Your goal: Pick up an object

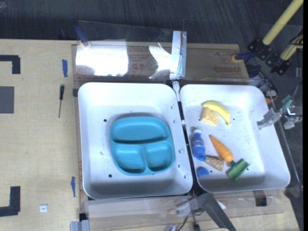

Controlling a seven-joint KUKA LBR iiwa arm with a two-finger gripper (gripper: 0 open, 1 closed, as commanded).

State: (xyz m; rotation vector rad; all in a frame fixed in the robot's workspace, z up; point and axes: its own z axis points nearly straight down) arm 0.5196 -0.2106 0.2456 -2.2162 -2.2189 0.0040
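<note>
Down on the table, two shallow white bins sit side by side, touching along the middle of the frame. The left bin holds a teal divided tray, lying flat with its three compartments facing up, roughly in the bin's centre.

The right bin carries the small things. A yellow banana curves across the upper middle of it, and a pale yellow wedge lies just under and touching it. Lower down, a blue bottle with a white cap lies near the bin's left wall, pointing up and down the frame. Just beside it to the right, an orange carrot lies at a slant. Below the carrot sits a tan waffle-patterned cone, and to its right a green piece lies tilted near the lower edge. A small blue thing rests at the bin's lower left corner; I cannot tell what it is.

The end effector shows at the right edge of the frame, over the right rim of the right bin, well apart from all the objects. It is partly blurred, so whether it is spread or closed I cannot tell; nothing shows between its tips.

A clear plastic sheet stands behind the left bin, glaring with reflected light.
</note>
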